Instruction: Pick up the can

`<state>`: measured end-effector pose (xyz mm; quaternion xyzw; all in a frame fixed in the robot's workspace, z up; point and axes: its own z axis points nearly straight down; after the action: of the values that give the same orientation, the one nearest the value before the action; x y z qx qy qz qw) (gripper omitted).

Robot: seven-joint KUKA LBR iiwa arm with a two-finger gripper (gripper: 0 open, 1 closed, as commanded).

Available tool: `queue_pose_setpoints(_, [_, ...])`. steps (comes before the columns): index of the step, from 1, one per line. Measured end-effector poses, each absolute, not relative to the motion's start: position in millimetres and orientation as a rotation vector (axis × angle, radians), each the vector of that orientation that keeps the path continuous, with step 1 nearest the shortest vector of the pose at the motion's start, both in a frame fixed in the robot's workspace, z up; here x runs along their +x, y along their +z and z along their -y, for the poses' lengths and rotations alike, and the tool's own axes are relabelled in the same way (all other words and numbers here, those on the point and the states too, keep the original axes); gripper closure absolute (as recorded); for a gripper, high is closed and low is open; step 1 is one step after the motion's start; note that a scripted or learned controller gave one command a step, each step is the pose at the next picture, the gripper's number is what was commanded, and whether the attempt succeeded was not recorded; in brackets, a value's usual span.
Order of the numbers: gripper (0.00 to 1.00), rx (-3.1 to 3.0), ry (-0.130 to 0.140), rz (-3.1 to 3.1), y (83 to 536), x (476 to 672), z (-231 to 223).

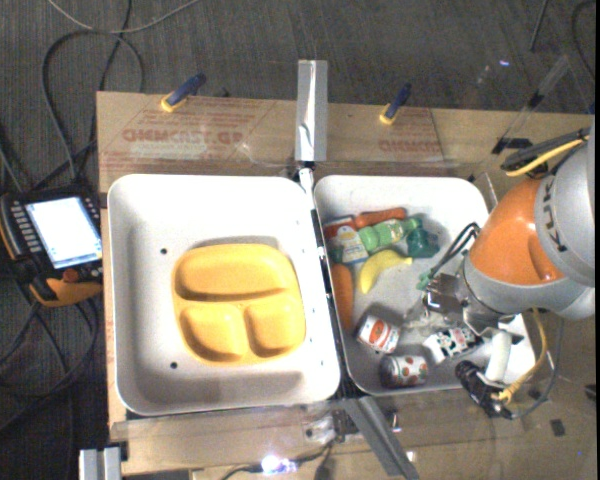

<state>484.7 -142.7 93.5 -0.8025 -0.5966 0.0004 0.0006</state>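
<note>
From the fixed camera above the tabletop [270,133], the small red-and-white metal can [378,334] lies on its side in the right-hand shallow white plastic bin [400,190], towards the near edge and a little left of that bin's middle. A second cylindrical tin with a pale label and red spots [404,370] lies just beside it, nearer still, so there are two can-like things close together. The grey arm with its glossy orange band [515,248] reaches in from the right, and its pincer [442,298] hangs over the right part of the same bin, near the can but apart from it; nothing sits between its fingers, and I cannot tell how wide they stand, as the dark metal parts blur together. I judge the task as barely begun: the can rests on the bin floor, ungrasped, and the approach, closing and lift all remain. Farther back in that bin lie a soft-looking yellow banana [382,268], a green plastic bottle [388,234] and an orange carrot-shaped piece [343,293]. The left-hand white bin [140,298] holds a smooth yellow moulded tray with three compartments [240,300].
</note>
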Motion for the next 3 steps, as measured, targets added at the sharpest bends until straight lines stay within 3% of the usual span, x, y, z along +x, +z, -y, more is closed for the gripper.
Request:
queue_pose_setpoints(1, [1.0,-2.647,0.016,1.687,230.9,501.5,73.4])
queue_pose_setpoints(2, [0.0,-2.648,0.018,1.686,231.0,501.3,74.0])
queue_pose_setpoints(3, [0.0,-2.7,0.02,1.595,179.0,481.2,-44.2])
